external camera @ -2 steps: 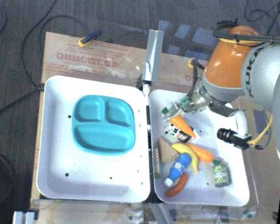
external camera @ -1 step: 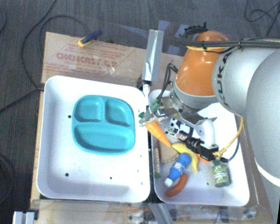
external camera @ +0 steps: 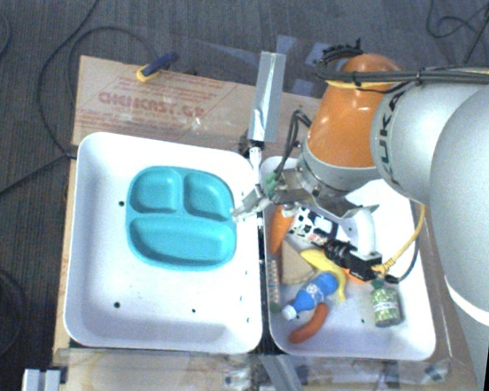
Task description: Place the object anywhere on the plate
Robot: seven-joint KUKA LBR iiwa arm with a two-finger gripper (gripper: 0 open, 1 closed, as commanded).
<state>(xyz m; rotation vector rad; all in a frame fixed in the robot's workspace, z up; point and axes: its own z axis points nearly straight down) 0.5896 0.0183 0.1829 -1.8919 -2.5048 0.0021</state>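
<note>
Plate: a smooth turquoise plastic plate (external camera: 182, 218) with three compartments and rounded corners, lying flat in the left white bin (external camera: 87, 304), its long side running left to right.
Objects: an orange carrot-shaped piece (external camera: 276, 230), upright in the view, against the right bin's (external camera: 413, 338) left wall; near it a blue and white bottle (external camera: 312, 295), a reddish sausage shape (external camera: 306, 325) and a small green jar (external camera: 384, 307).
Gripper: the gripper (external camera: 258, 196) is over the divide between the bins, near the plate's upper right corner; whether it is apart or together, I cannot tell.
</note>
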